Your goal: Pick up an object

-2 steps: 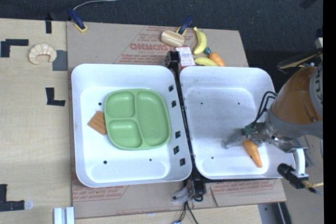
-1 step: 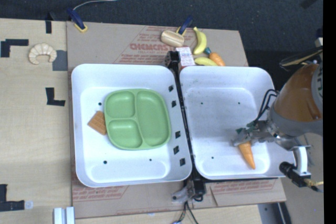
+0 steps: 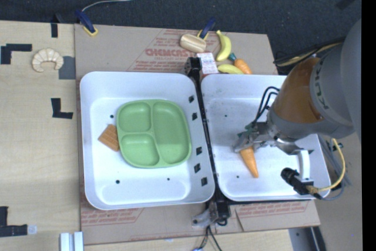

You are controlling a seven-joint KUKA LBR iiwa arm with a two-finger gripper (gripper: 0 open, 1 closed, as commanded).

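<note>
Far left of frame: a croissant [image 3: 47,60] is sitting on the bench [image 3: 35,144], well apart from the bins. Left bin [image 3: 94,185] is holding a green divided plate [image 3: 154,132] mid-bin, with an orange wedge [image 3: 109,137] tucked against the plate's left edge, partly under it.

Top centre, beyond the bins: a bread roll [image 3: 192,42], a banana [image 3: 224,46] and small clutter are lying on the cardboard.

Right bin [image 3: 229,185]: a toy carrot [image 3: 249,161] is lying on the floor at centre, fat end upper left, tip pointing lower right. The gripper [image 3: 248,141] is sitting right at the carrot's fat end, appears to be touching it. Can't tell grip state from this angle; wrist is blocking.

Handling call: carrot is probably light, rigid plastic, smooth and tapered, so it's likely slipping toward the thin end if pinched there. Best hold is across the thick upper third, squeezing across its width.
</note>
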